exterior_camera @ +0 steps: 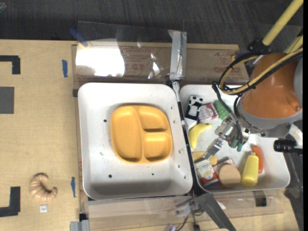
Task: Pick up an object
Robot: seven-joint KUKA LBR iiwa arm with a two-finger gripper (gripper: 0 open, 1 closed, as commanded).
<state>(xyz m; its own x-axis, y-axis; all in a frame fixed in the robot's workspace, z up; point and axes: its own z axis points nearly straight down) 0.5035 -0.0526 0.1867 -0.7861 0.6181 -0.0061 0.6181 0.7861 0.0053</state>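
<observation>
Resting far left on the wooden bench (38, 129): a tan croissant toy (42, 186). Then the left bin (91, 100), holding a yellow divided tray (142, 133) at its middle. Next, the right bin (279, 177), crowded: a black-and-white item (194, 106) at its upper left corner, a red-and-white packet (207, 112) beside that, a banana (198, 133) below, a small box (205, 171) near the lower edge, a round tan piece (229, 175), a yellow bottle (250, 168), an orange carrot-like piece (259, 154) touching the bottle. Hanging above the banana and box, nothing gripped: the gripper (217, 146), fingers parted. Further right, the orange band (272, 90) of the arm.
</observation>
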